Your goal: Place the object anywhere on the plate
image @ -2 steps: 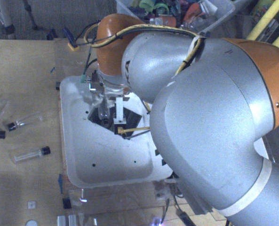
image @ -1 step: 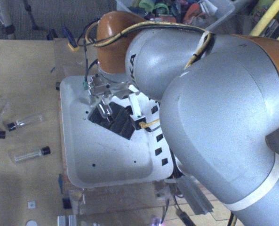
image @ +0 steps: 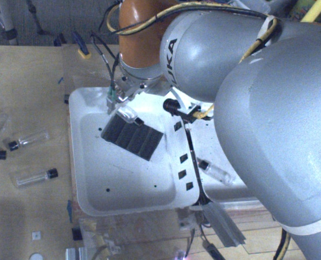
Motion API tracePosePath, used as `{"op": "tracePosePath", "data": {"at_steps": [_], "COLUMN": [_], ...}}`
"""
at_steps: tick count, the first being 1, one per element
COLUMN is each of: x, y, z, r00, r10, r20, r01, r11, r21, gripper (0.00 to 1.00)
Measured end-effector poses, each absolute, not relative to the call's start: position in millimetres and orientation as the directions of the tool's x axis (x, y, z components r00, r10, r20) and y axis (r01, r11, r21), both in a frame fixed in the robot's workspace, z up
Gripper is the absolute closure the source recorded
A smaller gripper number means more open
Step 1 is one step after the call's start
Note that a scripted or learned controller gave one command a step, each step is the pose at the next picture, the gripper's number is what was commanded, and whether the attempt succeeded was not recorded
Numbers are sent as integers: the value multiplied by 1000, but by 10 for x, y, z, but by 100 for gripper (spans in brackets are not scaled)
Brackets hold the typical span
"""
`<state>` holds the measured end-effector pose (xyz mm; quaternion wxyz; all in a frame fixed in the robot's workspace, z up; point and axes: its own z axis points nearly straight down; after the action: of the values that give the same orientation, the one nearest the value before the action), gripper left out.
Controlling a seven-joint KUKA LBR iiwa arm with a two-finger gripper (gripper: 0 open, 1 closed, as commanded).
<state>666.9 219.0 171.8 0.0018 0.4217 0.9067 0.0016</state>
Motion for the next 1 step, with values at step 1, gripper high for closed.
{"op": "tracePosePath", "data": {"at_steps": [1], "x": [6563], "y": [2177], "z": [2548], "r00": [-296], "r10": [955], "r20": [-1], "r01": [955], "r11": [296], "r21": [3], "gripper": [100]}}
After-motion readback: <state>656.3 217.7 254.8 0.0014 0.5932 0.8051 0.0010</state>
